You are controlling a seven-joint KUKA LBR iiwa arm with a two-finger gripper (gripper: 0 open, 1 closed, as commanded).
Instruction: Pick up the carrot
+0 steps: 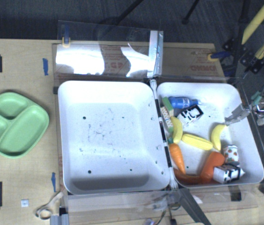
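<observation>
Two shallow white bins sit side by side on the bench: the left bin point(106, 130) and the right bin point(225, 90), where the objects are crowded together. I count one carrot point(177, 157), three yellow banana-like pieces point(197, 141), one blue bottle point(182, 101), one black-and-white tag point(191, 112), a larger orange piece point(210, 165), and two small spotted blocks point(229, 172) at the near right. The carrot is a short orange cone, lying against the right bin's left wall toward the near edge, pointing nearward. My gripper point(249, 110) hovers at the right bin's far right rim, well apart from the carrot. One green divided plate point(13, 123) rests far left.
</observation>
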